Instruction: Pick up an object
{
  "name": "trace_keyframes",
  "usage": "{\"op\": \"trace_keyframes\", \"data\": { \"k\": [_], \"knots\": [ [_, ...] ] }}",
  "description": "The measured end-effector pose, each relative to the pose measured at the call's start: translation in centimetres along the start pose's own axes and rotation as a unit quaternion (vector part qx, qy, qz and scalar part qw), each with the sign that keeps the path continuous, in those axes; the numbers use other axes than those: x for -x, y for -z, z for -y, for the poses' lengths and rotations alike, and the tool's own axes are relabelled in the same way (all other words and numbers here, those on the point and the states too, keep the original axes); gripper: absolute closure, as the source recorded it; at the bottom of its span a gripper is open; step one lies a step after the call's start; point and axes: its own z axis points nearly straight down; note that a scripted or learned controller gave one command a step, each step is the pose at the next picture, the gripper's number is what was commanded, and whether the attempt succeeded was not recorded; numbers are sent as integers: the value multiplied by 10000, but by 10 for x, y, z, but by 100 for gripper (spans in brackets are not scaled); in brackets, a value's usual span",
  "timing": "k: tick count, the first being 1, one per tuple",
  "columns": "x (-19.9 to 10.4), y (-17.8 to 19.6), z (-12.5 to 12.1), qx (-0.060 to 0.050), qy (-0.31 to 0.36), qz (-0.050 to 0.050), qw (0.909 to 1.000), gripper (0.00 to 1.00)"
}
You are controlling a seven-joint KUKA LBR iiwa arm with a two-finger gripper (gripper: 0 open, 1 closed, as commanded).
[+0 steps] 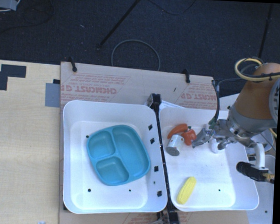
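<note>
A wooden bench (19,149) carries a sheet of printed cardboard (132,87) on which two shallow white bins sit side by side, joined by a black clip strip (157,153) running down the seam between them. The left bin (71,185) holds a blue divided plate (118,154), three compartments showing, lying flat and turned at a slant near the bin's middle.

The grey arm (256,104), its orange band visible at the upper right, reaches in over the far edge of the right bin (241,200). Its gripper (205,137) hangs low over the upper part of that bin, pointing toward the view's left; the slant of the camera and the clutter of metal parts make it impossible to tell whether the fingers are apart or together, and nothing can be seen between them.

Just left of the gripper lies an orange-red toy piece (182,131), close to the gripper tip, though contact cannot be judged. Touching that piece on its lower left is a small grey cup-shaped object (174,145), lying on its side. A yellow corn cob (187,190) rests alone in the lower part of the right bin, tilted, well apart from the gripper and the other two objects.
</note>
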Motion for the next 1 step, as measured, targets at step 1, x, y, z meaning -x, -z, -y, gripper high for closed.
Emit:
{"op": "trace_keyframes", "data": {
  "k": [1],
  "knots": [
    [0,7,-3,69,9,11,10000,0]
  ]
}}
